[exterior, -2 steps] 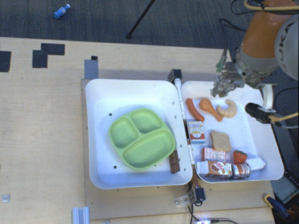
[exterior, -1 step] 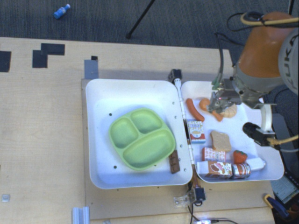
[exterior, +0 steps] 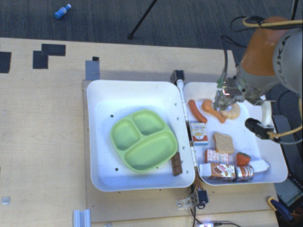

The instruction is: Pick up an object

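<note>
My gripper (exterior: 224, 98) hangs low over the back of the right bin (exterior: 280, 170). It is directly above the thick end of an orange carrot (exterior: 214, 111) and the edge of a tan round pastry (exterior: 231, 112). A red sausage (exterior: 197, 111) lies just left of the carrot. Nearer the front lie a small carton (exterior: 198, 132), a slice of brown bread (exterior: 223, 142), a red and white box (exterior: 217, 156), a strawberry (exterior: 243, 158) and a labelled can on its side (exterior: 230, 172). The gripper body hides what is under it.
The left bin (exterior: 94, 126) holds a green divided plate (exterior: 144, 140) and a brown bar (exterior: 176, 164) against its right wall. A black clamp (exterior: 178, 74) sits at the back between the bins. Cables (exterior: 265, 129) trail along the right bin's right side.
</note>
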Motion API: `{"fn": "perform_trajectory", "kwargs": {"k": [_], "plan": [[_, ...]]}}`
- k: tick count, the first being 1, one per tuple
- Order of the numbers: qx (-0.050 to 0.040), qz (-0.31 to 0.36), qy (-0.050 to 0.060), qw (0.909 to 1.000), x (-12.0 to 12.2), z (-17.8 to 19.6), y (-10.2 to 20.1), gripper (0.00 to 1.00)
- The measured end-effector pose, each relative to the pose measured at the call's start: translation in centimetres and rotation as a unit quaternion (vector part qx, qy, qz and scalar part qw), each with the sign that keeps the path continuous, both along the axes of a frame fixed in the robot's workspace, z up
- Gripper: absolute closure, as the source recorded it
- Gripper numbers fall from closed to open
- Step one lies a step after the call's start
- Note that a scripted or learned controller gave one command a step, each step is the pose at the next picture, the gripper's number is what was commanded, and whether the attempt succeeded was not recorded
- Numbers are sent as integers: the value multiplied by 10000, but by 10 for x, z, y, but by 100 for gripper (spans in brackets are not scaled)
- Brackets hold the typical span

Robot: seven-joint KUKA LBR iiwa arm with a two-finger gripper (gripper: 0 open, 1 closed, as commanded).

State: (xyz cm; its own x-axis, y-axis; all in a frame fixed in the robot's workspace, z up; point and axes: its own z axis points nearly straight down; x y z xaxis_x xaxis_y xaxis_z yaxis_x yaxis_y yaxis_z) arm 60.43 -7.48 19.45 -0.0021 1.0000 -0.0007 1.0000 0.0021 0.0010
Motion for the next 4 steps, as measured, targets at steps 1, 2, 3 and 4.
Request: {"fn": "perform_trajectory", "kwargs": {"k": [1, 2, 3, 4], "plan": [[0, 1, -7, 10000, 19, -11, -31, 100], [7, 17, -9, 10000, -32, 46, 3, 100], [-2, 4, -12, 10000, 36, 38, -52, 100], [0, 10, -13, 10000, 36, 38, -51, 0]]}}
